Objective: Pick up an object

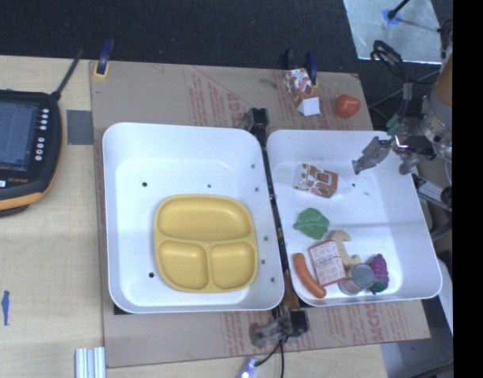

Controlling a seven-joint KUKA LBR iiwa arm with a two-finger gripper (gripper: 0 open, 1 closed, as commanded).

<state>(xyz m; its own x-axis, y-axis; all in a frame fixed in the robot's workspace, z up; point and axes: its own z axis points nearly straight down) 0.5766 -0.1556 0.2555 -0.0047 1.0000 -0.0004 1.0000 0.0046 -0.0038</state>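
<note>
Gripper (369, 157) over right bin (399, 211) — arm cut off, fingers indistinct.

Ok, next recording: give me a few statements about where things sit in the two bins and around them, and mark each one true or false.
1. The yellow divided tray lies in the left bin. True.
2. The toy hot dog lies in the left bin. False: it lies in the right bin, near its front left corner.
3. The red tomato sits outside both bins, on the cardboard behind them. True.
4. The end effector holds the green leaf. False: it hovers over the right bin's back part, apart from the leaf.
5. The purple grapes lie in the right bin. True.
</note>
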